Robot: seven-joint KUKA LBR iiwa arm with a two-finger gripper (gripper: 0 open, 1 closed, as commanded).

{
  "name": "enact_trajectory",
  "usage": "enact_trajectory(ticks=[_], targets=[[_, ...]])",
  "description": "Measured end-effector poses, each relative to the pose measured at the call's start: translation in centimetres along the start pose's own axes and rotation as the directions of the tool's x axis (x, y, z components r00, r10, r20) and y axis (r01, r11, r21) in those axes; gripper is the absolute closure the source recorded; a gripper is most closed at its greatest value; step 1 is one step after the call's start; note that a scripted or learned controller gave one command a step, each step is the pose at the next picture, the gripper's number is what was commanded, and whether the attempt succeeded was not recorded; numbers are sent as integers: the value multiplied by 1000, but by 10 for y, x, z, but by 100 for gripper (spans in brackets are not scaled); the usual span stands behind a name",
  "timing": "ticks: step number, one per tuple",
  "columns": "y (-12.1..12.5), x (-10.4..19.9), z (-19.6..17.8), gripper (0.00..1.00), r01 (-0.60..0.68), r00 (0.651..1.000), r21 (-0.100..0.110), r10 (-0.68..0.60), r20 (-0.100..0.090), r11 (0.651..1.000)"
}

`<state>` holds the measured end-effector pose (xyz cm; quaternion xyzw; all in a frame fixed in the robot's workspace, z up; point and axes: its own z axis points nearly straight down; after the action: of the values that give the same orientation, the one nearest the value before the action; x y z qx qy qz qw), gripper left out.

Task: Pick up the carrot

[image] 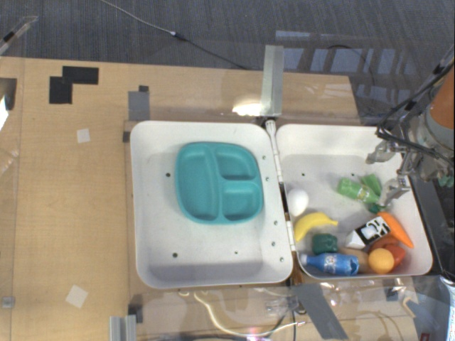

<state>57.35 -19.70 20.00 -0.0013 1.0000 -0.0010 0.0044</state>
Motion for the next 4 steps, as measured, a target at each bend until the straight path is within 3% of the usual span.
enact_trajectory(ticks=[1,2,3,4], targets=[[80,-21,-21,0,-283,959,-3,283,2,959],[140,30,-54,0,-435,900,-3,435,-1,900],[175,66,-98,0,-559,829,-3,559,0,829],[174,66,-97,0,-560,829,-2,560,-1,829]])
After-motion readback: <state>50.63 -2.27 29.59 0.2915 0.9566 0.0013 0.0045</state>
